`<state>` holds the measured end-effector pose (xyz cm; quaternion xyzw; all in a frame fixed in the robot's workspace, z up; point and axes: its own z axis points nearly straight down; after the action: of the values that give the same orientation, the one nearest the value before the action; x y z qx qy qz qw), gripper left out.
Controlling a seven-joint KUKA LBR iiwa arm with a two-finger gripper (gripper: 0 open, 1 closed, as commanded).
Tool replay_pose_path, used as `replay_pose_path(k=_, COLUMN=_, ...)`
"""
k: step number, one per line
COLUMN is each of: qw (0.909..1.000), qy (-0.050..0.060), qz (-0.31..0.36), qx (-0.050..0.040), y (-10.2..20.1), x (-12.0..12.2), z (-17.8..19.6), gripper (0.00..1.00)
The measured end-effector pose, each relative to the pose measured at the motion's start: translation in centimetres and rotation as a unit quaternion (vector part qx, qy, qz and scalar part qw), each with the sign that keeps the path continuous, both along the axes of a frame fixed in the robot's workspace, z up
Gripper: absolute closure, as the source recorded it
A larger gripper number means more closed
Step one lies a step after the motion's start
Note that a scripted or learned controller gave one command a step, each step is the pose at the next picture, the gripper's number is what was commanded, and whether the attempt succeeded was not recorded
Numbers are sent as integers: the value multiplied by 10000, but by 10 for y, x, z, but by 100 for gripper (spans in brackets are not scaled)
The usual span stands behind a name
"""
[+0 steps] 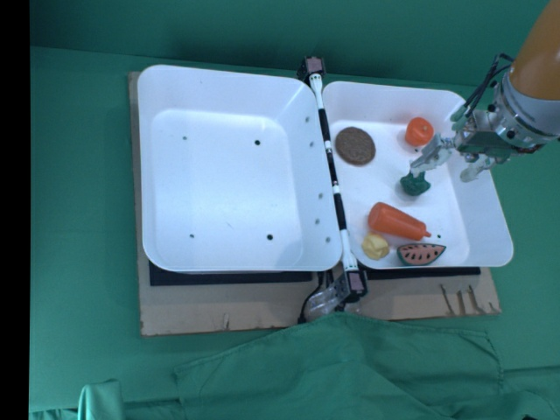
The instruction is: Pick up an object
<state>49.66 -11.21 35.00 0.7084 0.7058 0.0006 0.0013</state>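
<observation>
The right bin (pixel 486 226) holds a brown round cookie (pixel 355 145), a small orange tomato (pixel 419 131), a dark green broccoli-like piece (pixel 416 183), an orange carrot (pixel 396 221), a little yellow piece (pixel 375 247) and a watermelon slice (pixel 421 253). My gripper (pixel 451 162) hangs over the right side of this bin, fingers spread, open, with nothing between them. Its left finger (pixel 430 156) sits just above the green piece and to the lower right of the tomato.
The left bin (pixel 175 103) lies beside the right one, with a black and white hinge strip (pixel 332 178) between them. Both rest on cardboard (pixel 219 318). Crumpled green cloth (pixel 350 366) lies at the front.
</observation>
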Motion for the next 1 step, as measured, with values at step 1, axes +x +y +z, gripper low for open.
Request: replay_pose_path(k=1, qw=10000, qy=46, qz=-10, qx=11, y=5, x=-31, z=-89, gripper=0)
